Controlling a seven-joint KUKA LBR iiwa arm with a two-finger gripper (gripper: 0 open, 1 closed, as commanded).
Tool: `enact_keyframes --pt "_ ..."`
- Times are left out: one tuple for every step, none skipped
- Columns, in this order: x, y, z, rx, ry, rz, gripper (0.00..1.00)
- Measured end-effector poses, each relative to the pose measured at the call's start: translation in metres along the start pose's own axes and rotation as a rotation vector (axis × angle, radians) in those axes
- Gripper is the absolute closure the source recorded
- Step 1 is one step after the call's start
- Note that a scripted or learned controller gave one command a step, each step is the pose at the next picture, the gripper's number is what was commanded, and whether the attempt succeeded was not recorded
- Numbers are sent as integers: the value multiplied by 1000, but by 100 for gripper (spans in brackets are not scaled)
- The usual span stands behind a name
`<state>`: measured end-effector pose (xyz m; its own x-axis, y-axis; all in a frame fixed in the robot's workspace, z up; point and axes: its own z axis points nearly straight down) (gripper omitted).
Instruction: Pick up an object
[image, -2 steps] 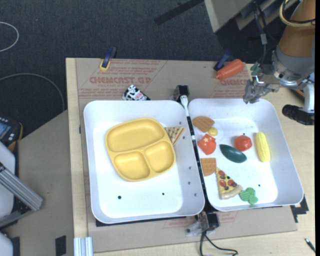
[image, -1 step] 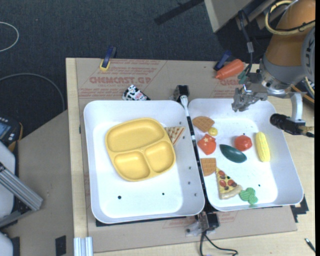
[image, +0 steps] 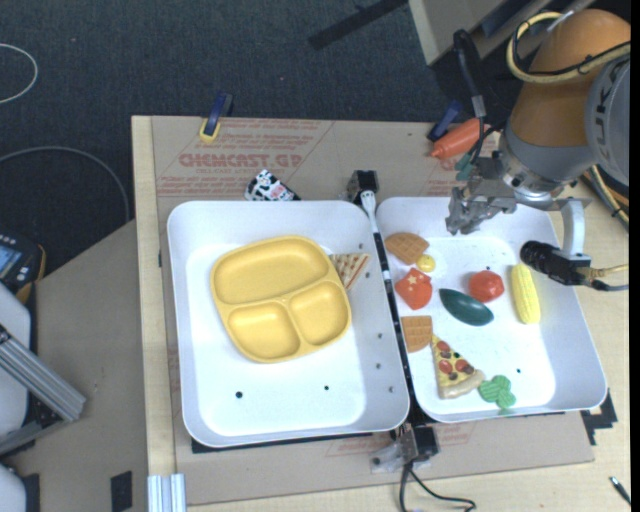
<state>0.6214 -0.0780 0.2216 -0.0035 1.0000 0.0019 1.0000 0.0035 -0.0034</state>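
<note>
My gripper (image: 464, 221) hangs over the back edge of the right bin (image: 570, 372), with nothing visible between its fingers. Toy foods lie below it in that bin: a brown bread piece (image: 406, 245), a small yellow piece (image: 427, 264), a red strawberry-like piece (image: 413, 289), a dark green avocado shape (image: 466, 306), a red tomato (image: 486, 286), a yellow corn cob (image: 525, 293), a cracker (image: 417, 332), a pizza slice (image: 453, 368) and green broccoli (image: 497, 391).
The left bin (image: 200, 390) holds a yellow divided plate (image: 280, 297) with a waffle piece (image: 350, 268) at its right edge. A black-and-white object (image: 270, 187) and a blue-yellow clamp (image: 213, 119) lie on the cardboard behind. An orange clamp (image: 456, 139) sits near the arm.
</note>
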Motion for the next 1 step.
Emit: enact_keyframes --pt "16 3 -11 -7 -2 1 100"
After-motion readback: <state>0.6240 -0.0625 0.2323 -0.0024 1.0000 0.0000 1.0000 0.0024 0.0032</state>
